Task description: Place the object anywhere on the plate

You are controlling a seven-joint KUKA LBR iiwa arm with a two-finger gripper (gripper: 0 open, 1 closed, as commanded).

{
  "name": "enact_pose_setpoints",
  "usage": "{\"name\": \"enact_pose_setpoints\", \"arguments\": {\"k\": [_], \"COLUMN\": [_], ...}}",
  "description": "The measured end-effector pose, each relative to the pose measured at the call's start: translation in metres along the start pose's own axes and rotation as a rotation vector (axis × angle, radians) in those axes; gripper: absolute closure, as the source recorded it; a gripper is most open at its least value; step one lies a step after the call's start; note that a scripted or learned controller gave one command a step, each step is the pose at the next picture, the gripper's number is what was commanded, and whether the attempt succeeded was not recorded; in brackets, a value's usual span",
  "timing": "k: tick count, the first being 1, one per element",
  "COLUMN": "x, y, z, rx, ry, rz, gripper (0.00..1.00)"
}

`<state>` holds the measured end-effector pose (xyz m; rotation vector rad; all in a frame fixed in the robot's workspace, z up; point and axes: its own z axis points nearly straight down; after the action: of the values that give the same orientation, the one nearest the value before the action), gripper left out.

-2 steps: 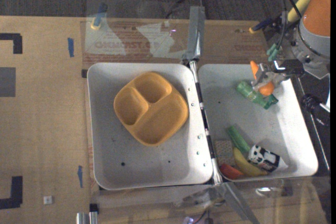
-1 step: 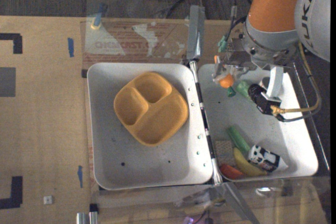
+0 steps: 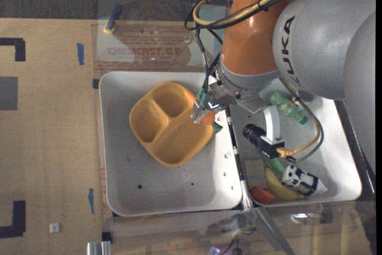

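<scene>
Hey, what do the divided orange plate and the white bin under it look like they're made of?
The orange plate looks like molded plastic with a smooth, slightly glossy finish: even color, rounded compartment ridges, soft highlights. The white bin looks like hard plastic or painted sheet metal, matte; its rounded corners and small dark holes leave that open.

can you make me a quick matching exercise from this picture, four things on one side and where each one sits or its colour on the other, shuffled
Things
1. plate
2. banana
3. green bottle
4. end effector

Descriptions
A. yellow, in the right bin near its front edge
B. over the plate's right rim
C. orange, with compartments, in the left bin
D. in the right bin near its back, just under the arm

Pairs: 1-C, 2-A, 3-D, 4-B
</scene>
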<state>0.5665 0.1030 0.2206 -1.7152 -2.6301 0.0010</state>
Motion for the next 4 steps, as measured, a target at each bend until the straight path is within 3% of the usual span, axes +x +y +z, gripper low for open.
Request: {"name": "enact_pose_setpoints", "arguments": {"k": [1, 2, 3, 4], "x": [-0.001, -0.002, 0.032, 0.102], "y": [0.000, 0.001, 0.017, 0.012], "z": [0.000, -0.010, -0.050, 0.006], "rx": [-0.001, -0.003, -0.004, 0.002], "ry": [0.000, -0.001, -0.002, 0.000], "rz": [0.001, 0.002, 0.143, 0.313], "gripper": [0.00, 1.00, 1.00, 1.00]}}
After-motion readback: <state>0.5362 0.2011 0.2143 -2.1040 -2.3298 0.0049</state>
